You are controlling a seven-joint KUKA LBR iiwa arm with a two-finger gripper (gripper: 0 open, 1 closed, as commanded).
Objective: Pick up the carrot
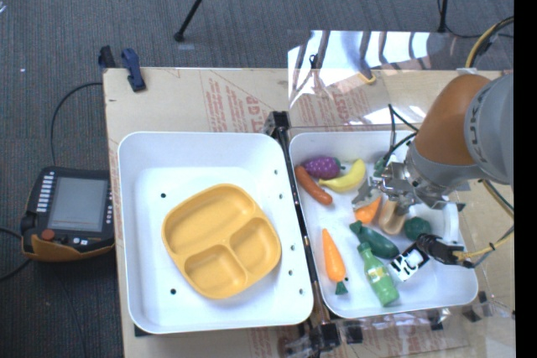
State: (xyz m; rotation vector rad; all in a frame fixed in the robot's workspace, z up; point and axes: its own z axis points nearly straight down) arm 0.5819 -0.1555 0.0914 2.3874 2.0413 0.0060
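The carrot (334, 255), orange with a small green stalk end, lies in the right bin (436, 293) near its left wall, pointing toward the front. My gripper (379, 195) hangs low over the bin's middle, up and to the right of the carrot and well apart from it. Right below the gripper sit a small orange piece (368, 210) and a tan piece (390, 216); whether either one is between the fingers is hidden by the wrist.
Also in the right bin: purple grapes (321, 167), a banana (349, 177), a reddish sausage (313, 185), a dark green cucumber (375, 240), a green bottle (379, 275), a round green item (417, 226). The left bin (126, 180) holds a yellow divided plate (221, 241).
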